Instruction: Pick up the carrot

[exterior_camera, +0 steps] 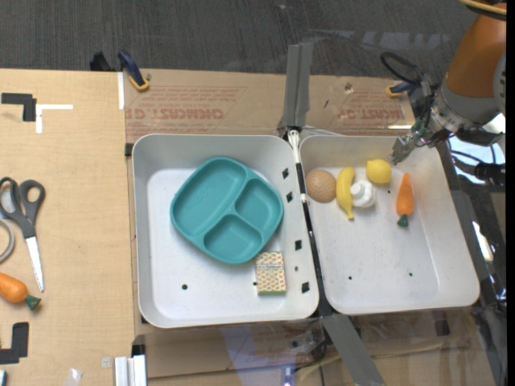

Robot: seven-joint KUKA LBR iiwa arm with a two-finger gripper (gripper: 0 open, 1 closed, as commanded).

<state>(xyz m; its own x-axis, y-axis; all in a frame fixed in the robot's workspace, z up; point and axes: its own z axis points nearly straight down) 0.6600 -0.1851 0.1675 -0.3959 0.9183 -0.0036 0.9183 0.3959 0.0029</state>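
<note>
1. Orange carrot (404, 196) lying in right bin (451, 248), near the far right wall, just right of lemon (378, 171) and banana (345, 190).
2. Gripper (405, 147) above the bin's far edge, apart from carrot, holding nothing; finger spread impossible to tell.

You are looking at a robot lab. A grey and orange robot arm (475, 63) reaches over two white bins (153, 240) on a wooden tabletop (64, 207), with flat cardboard (209, 111), clamps (133, 71) and scissors (24, 215).
</note>
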